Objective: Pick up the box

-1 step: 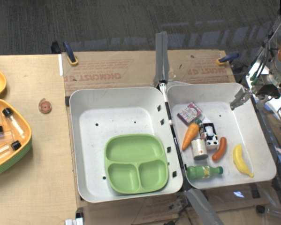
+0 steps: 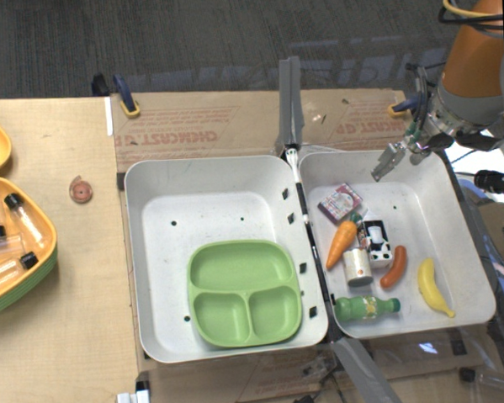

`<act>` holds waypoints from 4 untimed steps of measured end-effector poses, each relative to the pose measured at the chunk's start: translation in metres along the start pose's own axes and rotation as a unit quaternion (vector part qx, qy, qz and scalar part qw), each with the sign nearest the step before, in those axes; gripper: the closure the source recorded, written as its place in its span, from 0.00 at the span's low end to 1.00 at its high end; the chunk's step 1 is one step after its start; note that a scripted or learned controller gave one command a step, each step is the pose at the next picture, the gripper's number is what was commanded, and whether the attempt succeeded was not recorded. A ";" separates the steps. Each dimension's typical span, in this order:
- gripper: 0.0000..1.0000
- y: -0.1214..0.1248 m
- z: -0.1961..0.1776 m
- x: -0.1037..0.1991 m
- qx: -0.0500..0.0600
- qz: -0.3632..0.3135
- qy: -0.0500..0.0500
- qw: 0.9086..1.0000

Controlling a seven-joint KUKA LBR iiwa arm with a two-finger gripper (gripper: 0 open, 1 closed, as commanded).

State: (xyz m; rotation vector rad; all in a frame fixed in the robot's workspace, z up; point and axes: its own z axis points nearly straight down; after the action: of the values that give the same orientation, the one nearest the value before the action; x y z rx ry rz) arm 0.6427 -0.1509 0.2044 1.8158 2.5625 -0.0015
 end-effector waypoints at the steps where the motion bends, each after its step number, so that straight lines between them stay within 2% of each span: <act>1: 0.00 0.023 0.106 0.045 -0.004 -0.120 -0.002 0.993; 2: 0.00 0.017 0.108 -0.006 -0.002 -0.152 0.003 0.988; 3: 1.00 0.019 0.095 -0.009 -0.008 -0.150 -0.004 0.989; 4: 1.00 0.033 0.014 0.041 -0.002 -0.256 -0.001 0.967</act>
State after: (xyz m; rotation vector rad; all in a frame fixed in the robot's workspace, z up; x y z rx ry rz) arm 0.6598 -0.1011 0.1906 1.0974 2.9389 0.0010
